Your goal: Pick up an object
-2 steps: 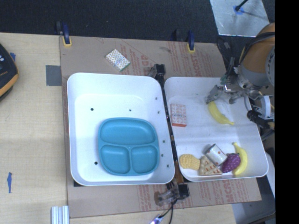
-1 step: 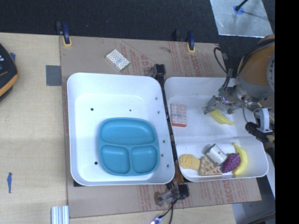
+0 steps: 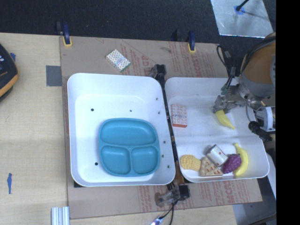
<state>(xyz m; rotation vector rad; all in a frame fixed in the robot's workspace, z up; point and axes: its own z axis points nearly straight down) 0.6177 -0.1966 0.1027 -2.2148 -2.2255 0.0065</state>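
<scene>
The gripper (image 3: 221, 105) hovers in the right bin (image 3: 197, 86), its grasp unreadable, just beside a small banana (image 3: 225, 120); a centred, straight descent would likely serve best.

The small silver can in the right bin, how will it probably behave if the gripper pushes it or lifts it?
The can lies tilted on its side against the waffle and the grapes, so a push would probably roll it. Its shiny, rounded wall looks smooth, so the fingers may slip. It looks small, probably light, and should stay stiff.
</scene>
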